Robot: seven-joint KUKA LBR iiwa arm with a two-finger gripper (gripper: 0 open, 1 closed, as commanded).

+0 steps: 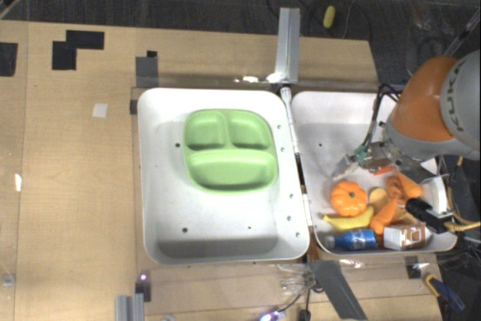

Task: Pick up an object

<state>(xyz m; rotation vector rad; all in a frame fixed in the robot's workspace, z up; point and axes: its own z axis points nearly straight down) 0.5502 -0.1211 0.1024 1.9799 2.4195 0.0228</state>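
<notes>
Meanwhile, nothing has yet been lifted: the grey arm's hand (368, 156) hangs low inside the right-hand bin (331, 113), above the heap of objects crowded into that bin's near corner. Whether the hand is released or clenched cannot be told from this angle, and no object can be seen between its tips.

Just below the hand sits a small orange pumpkin (349, 197). Beyond that, further toward the near rim, lie a yellow banana (350, 221), a blue can (355, 240) on its side and a brown-and-white carton (406, 237). To the hand's lower right rest a carrot (385, 213) and other orange pieces, partly hidden by the wrist.

Well to the hand's left, in the other bin (161, 162), a green divided plate (228, 148) lies alone, far from the action.

By the look of it, the task stands at the approach: a target seems chosen among the pile, the pumpkin being closest, but the grasp and lift remain to be done. The tabletop (68, 162) around the bins is bare wood.
</notes>
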